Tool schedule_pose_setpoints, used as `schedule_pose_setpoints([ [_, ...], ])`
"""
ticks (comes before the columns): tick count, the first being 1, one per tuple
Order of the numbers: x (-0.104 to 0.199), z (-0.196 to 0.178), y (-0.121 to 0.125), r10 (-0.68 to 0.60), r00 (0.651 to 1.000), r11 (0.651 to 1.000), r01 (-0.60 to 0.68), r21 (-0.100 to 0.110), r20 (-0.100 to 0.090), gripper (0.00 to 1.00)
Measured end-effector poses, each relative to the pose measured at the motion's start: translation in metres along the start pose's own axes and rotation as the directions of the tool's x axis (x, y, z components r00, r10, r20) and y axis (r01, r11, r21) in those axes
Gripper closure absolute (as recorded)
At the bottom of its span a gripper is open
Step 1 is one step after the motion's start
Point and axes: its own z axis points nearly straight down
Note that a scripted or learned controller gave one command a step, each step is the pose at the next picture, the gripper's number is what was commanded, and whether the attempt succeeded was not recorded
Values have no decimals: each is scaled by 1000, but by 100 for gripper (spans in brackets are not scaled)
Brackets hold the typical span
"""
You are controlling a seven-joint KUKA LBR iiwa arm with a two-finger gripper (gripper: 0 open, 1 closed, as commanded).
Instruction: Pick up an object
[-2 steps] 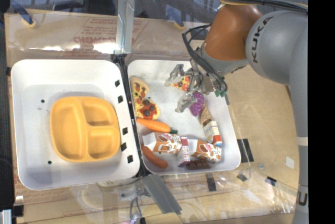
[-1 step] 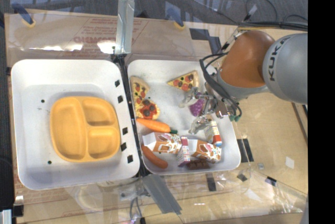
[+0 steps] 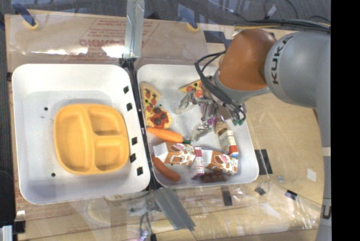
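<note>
The grey arm (image 3: 298, 68) with its orange band (image 3: 247, 59) reaches in from the right over the right bin (image 3: 247, 175), and its hand (image 3: 198, 116) hangs low inside that bin, its metal fingers (image 3: 188, 100) pointing toward the bin's middle. Whether the fingers are parted or closed cannot be told, since cables and the wrist crowd the view, and nothing can be seen gripped between them.

The objects for picking lie scattered in the right bin. A toy pizza slice (image 3: 153, 105) rests along the left wall, and a second pizza slice (image 3: 192, 88) lies near the far wall, just beside the hand. A toy carrot (image 3: 165, 134) lies crosswise below the first slice. A small bottle with a red cap (image 3: 226, 140) lies just below the hand, toward the right wall. Along the near wall sit a toy sausage (image 3: 167, 170), a brown-and-white carton (image 3: 179, 154) and a second similar carton (image 3: 223, 163), close together.

The left bin (image 3: 34, 82) holds a yellow divided tray (image 3: 90, 137), lying flat near its middle. Both bins stand side by side on the counter (image 3: 67, 37), which is covered in taped brown card
</note>
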Motion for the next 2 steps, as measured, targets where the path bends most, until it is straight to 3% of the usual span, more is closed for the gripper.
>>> schedule_pose_setpoints([
  [1,-81,-12,29,301,953,953,-302,1,6,0],
  [2,-43,-17,-57,408,913,913,-408,4,6,0],
])
